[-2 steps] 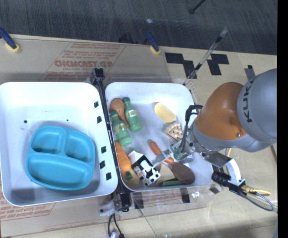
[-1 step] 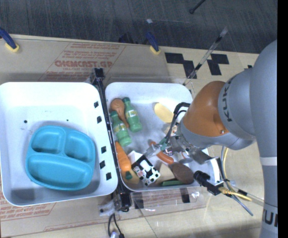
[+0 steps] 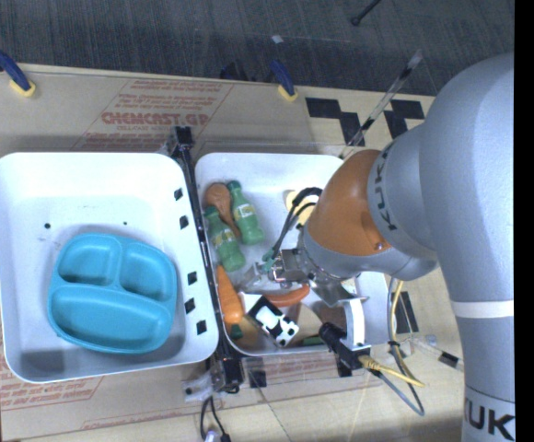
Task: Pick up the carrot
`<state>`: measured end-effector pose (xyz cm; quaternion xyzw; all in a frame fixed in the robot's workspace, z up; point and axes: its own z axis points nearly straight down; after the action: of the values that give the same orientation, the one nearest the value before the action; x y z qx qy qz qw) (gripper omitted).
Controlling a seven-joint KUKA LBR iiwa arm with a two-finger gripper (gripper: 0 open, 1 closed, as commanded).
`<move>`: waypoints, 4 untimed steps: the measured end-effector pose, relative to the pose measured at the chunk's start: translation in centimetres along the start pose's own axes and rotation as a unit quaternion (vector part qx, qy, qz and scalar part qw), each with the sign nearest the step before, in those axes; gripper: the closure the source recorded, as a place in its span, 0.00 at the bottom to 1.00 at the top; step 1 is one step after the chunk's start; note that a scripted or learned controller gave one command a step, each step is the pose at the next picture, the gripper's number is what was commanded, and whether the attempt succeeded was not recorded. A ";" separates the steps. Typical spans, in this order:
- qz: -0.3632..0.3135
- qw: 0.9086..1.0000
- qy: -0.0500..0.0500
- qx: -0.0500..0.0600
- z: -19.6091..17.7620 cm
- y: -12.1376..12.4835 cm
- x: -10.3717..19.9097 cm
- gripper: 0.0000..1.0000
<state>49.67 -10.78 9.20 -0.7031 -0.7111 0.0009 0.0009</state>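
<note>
White right bin with carrot, bottles, left bin with blue tray

Counted: two bins, one blue tray, two green bottles, one carrot, one black-and-white cube.

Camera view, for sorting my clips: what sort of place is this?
Probably a robot lab bench: a grey arm over two white bins, clamped cardboard beneath, toy food like the carrot.
</note>
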 end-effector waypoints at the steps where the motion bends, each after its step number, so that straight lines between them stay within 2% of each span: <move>1: -0.078 0.997 -0.001 -0.004 -19.9 1.1 3.3 0.00; 2: -0.173 0.985 0.000 0.004 -10.0 -0.9 7.8 0.00; 3: -0.239 0.971 0.002 0.003 -9.9 -2.0 8.1 0.00; 4: -0.043 0.999 0.000 0.001 -9.9 -2.0 3.3 0.00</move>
<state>47.61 -7.51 19.13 -0.6715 -0.7410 0.0016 0.0017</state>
